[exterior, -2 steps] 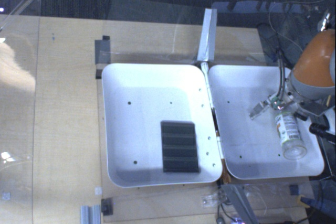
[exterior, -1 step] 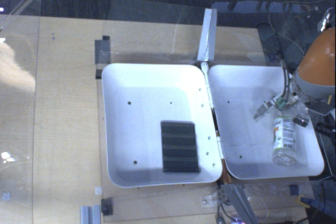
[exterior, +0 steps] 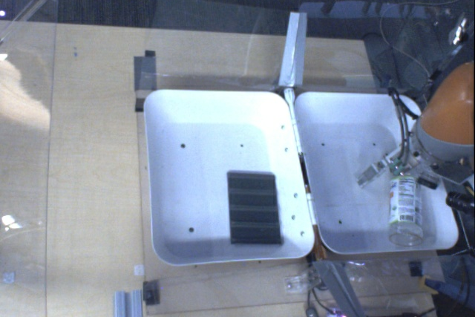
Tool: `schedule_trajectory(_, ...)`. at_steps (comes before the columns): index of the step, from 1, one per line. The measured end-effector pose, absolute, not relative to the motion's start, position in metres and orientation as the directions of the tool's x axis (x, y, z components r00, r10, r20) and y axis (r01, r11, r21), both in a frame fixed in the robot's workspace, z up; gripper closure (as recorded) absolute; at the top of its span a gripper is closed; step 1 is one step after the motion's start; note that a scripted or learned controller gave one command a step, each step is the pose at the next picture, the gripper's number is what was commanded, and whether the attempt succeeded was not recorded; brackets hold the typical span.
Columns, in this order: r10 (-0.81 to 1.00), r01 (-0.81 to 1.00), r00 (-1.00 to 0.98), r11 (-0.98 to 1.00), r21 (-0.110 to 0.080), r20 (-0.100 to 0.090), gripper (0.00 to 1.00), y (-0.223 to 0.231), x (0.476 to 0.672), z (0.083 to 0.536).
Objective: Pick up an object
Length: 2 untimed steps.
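L bin point(exterior: 171, 159): black ridged block point(exterior: 254, 208); R bin point(exterior: 334, 159): clear bottle point(exterior: 405, 208) (gripper point(exterior: 378, 171) grip can't tell)

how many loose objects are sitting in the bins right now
2. A black ribbed block lies in the left bin, toward its near right part. A clear plastic bottle lies in the right bin, just below the hand. The arm may hide more.

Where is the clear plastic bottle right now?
The bottle lies in the right bin, near its front right corner, just below the gripper.
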State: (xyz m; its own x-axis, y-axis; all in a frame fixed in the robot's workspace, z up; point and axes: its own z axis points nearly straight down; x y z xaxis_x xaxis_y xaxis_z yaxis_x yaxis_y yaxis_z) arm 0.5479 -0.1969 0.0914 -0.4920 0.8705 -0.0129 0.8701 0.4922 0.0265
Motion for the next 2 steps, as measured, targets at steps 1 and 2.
schedule_trajectory(1,0.839,0.838,-0.544,0.545,0.041,-0.033,0.00,-0.197,0.536,0.097)
schedule_trajectory(2,0.840,0.839,-0.542,0.543,0.039,-0.031,1.00,-0.197,0.536,0.108)
